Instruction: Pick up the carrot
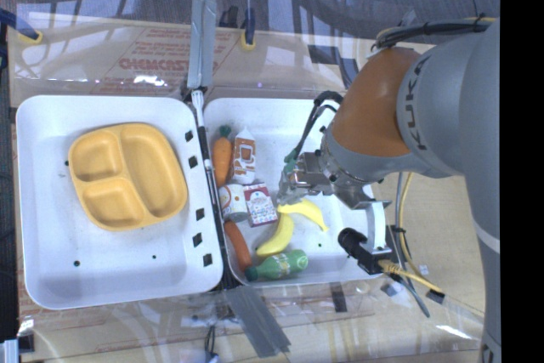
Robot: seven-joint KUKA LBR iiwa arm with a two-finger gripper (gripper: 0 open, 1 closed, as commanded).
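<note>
The carrot [222, 159], orange with a green top, lies along the left wall of the right bin [280, 110], its top pointing to the back. A second orange carrot-like piece [238, 244] lies near the bin's front left corner. My gripper [291, 180] hangs over the middle of the right bin, right of the carrot and apart from it, just above a banana. Nothing shows in its grasp. The grey arm with its orange band [382, 110] covers the bin's right side.
Two bananas [276, 235] [308, 212], a green bottle [279, 265] and small cartons [245, 157] [260, 204] crowd the right bin beside the carrot. The left bin [42, 268] holds a yellow divided plate [127, 174]. A grey divider [201, 42] stands between the bins.
</note>
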